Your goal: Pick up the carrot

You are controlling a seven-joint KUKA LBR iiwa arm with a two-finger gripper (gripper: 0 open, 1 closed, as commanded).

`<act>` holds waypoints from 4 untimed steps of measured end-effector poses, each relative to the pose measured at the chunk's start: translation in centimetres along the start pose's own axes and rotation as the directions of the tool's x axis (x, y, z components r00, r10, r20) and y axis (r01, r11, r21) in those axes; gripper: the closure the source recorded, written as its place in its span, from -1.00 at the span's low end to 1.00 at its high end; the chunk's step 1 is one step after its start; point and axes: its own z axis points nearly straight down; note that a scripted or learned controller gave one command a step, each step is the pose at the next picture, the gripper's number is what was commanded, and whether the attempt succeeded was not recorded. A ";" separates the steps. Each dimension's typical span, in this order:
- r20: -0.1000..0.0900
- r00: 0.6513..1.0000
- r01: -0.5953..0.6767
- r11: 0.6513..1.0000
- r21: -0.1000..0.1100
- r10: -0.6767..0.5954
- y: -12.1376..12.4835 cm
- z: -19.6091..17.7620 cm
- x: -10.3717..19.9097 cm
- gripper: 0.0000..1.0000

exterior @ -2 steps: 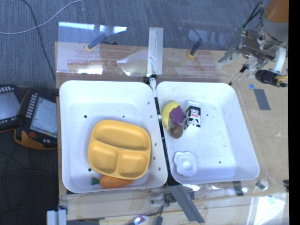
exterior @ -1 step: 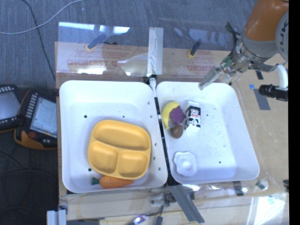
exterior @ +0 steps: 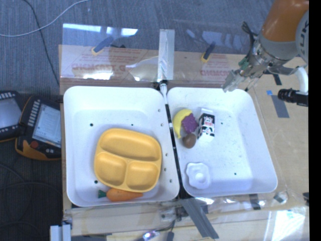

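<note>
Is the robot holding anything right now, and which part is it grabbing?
Nothing is held. The pincer hangs above the right bin's far edge, while the orange carrot lies in the left white bin, beside the yellow tray.

A broad orange band (exterior: 285, 14) wraps the arm, with a pale grey housing (exterior: 305, 31) just beside it. Below the band sits a metallic wrist block, dark cables (exterior: 249, 31) alongside, tapering to a slim silvery gripper (exterior: 229, 87).

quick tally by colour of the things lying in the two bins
yellow: 2, the divided tray and a round fruit
orange: 1, the carrot
purple: 1
brown: 1
white: 2, a small carton and a fried egg
total: 7
</note>
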 end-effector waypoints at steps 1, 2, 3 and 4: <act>0.000 1.000 0.000 1.000 0.000 0.000 0.0 0.0 0.0 -1.00; 0.005 0.994 0.111 0.994 -0.004 -0.111 3.5 -14.9 7.2 -1.00; 0.002 0.927 0.375 0.927 -0.002 -0.375 3.4 0.7 16.0 -1.00; 0.003 0.925 0.381 0.925 -0.002 -0.381 2.5 -2.2 25.4 -1.00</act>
